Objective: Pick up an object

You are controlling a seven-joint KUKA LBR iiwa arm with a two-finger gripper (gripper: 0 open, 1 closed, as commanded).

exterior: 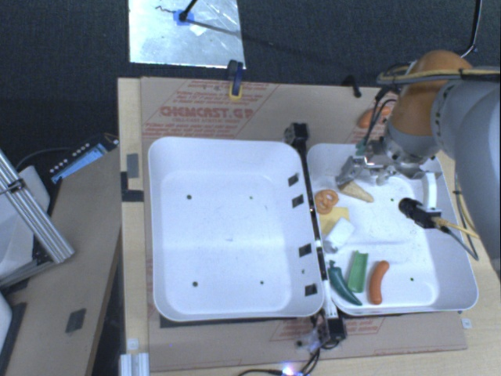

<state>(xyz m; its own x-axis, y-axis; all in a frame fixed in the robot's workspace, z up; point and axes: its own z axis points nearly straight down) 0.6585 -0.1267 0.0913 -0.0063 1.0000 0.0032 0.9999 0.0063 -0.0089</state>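
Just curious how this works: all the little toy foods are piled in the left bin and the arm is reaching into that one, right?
Not quite. The camera view shows the toy foods, like the orange sausage and green pepper, in the right bin, where the gripper reaches.

Arm (470, 124) cut by right edge; claw (362, 168) tips too small to read.

arm: reaches in from right | hand (362, 169): low, angled left
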